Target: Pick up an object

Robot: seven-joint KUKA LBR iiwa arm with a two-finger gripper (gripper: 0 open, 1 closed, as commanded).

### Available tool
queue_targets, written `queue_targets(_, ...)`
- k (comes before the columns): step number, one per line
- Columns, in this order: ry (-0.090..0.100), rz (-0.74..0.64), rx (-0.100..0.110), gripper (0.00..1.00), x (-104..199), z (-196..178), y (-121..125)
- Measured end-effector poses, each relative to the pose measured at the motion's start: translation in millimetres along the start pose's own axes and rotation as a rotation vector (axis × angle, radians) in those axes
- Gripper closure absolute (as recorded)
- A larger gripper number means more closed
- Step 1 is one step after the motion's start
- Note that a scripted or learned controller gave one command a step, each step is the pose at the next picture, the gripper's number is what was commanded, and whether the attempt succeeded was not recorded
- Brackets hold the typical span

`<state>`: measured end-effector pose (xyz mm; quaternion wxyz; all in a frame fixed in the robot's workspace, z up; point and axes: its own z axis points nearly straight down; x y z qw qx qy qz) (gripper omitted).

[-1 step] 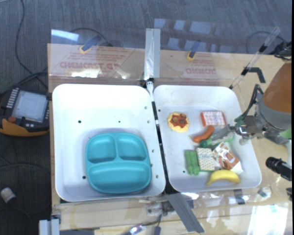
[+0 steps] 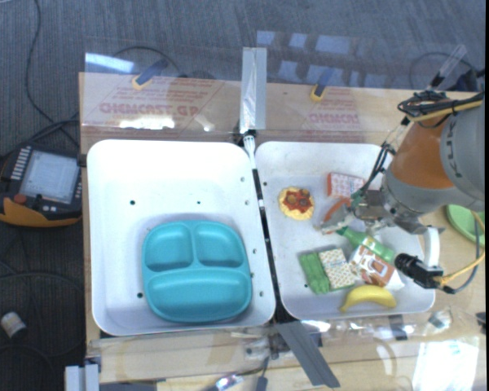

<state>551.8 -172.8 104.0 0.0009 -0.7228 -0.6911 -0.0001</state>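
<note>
The arm (image 2: pixel 440 157) reaches in from the right, its orange band sitting above the wrist, and its pincer (image 2: pixel 363 211) hangs low in the right bin (image 2: pixel 269 218). From here I cannot tell how the pincer is set, or whether anything is caught in it; the wrist hides too much.

Just left of the pincer lies a thin red piece (image 2: pixel 336 209), and a little further left sits a small toy pizza (image 2: pixel 297 203). Just above the pincer, toward the far wall, lies a red and white packet (image 2: pixel 342 185). Below it, a green bottle (image 2: pixel 360 239) lies tilted, touching a white and orange carton (image 2: pixel 373 265). Left of that carton rests a green patterned packet (image 2: pixel 327 270), and a yellow banana (image 2: pixel 368 298) lies near the front wall.

Far to the pincer's left, the other bin (image 2: pixel 114 177) holds a teal divided tray (image 2: pixel 197 269).
</note>
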Motion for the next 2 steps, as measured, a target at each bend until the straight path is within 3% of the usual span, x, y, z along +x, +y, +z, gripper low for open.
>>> queue_targets(1, 0.002, -0.001, 0.002, 1.0, 1, -8, 0)
queue_targets(2, -0.006, 0.044, 0.0, 1.0, 5, -133, 37)
